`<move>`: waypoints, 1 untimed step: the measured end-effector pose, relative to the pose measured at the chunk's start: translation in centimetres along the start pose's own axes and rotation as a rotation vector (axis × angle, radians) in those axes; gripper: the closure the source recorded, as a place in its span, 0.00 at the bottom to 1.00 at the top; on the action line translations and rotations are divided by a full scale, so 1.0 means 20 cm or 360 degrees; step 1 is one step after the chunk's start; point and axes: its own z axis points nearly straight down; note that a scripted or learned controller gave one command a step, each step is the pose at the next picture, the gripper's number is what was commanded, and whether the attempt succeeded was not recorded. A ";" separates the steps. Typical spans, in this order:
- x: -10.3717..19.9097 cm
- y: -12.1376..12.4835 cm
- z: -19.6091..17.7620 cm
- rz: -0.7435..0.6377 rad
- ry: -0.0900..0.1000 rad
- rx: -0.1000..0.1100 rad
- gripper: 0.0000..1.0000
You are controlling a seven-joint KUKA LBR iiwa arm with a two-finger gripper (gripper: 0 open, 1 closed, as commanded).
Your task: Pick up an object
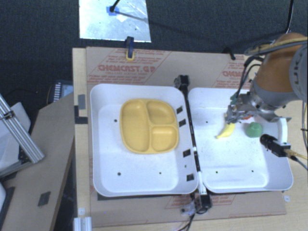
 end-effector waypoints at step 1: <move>0.00 0.01 -0.19 0.0001 0.0000 0.0003 1.00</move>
